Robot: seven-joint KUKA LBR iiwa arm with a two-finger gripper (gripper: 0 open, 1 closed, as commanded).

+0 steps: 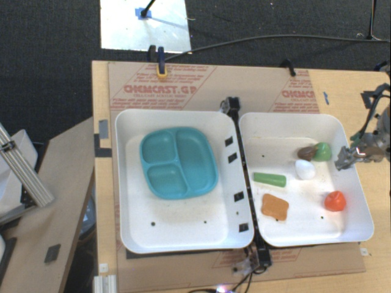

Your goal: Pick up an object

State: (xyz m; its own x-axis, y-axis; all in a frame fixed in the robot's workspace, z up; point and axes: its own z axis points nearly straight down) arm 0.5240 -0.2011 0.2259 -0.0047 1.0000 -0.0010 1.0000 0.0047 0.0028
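Green ball (322, 151) beside gripper (346, 159).

The gripper (346, 158) hangs low at the view's right side, its arm reaching in from the right

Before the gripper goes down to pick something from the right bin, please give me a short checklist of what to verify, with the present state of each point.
1. Gripper carries nothing: cannot tell, too small and blurred.
2. Gripper is over the right bin: ok, at its right rim.
3. Nearest target free to grasp: not ok, the green object touches the brown object.
4. White egg-shaped object lies close below that pair: ok, seems apart.
5. Red object isolated: ok.
6. Teal plate out of the way: ok, in the left bin.
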